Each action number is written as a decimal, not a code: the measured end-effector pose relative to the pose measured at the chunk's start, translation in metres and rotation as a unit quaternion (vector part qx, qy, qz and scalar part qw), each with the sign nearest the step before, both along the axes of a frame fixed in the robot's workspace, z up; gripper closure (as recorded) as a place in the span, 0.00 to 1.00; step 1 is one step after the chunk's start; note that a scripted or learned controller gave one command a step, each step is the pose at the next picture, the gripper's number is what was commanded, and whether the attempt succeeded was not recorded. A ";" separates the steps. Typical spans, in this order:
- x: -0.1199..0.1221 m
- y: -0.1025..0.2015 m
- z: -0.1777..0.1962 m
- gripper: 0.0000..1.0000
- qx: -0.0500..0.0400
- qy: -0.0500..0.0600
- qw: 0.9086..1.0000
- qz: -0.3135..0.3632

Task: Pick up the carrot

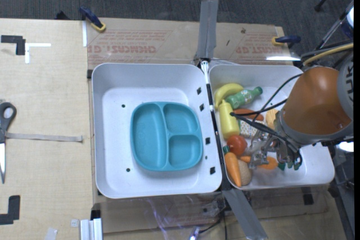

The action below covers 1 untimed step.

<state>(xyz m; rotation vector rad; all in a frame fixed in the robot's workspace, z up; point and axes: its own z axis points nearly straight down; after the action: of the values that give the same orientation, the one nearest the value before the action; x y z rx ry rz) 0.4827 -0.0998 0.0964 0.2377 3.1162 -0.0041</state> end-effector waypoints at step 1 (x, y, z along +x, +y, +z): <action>0.003 0.000 0.010 1.00 -0.001 -0.003 1.000 0.001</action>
<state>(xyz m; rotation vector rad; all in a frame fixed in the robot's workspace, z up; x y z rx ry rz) 0.4854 -0.1000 0.1063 0.2348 3.1101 -0.0056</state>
